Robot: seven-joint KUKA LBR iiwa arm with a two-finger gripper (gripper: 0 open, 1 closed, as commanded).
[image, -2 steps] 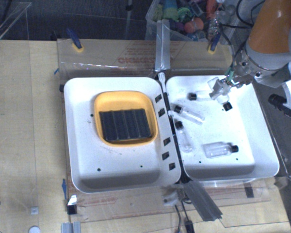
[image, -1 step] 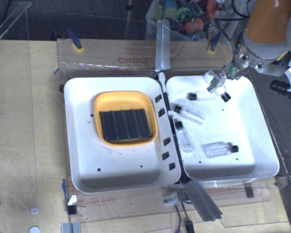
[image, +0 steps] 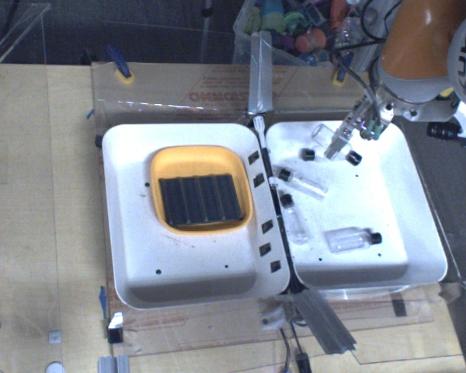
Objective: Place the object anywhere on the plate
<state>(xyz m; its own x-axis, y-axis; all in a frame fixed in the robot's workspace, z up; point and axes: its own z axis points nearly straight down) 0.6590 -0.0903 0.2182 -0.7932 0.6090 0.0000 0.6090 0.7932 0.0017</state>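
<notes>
I see my arm [image: 419, 37] slanting down over the right bin [image: 419, 208], gripper [image: 335, 148] above clear vials [image: 353, 239], plate [image: 200, 186] well apart.

Pale wood bench [image: 39, 208] all around – behind it a dark wall, plus a clear tub of colorful toys [image: 303, 14] sitting at the bench's far edge.

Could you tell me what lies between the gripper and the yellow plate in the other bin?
In the camera view, between the gripper and the yellow plate lie a clear vial with a black cap and the raised divider where the two bins meet.
</notes>
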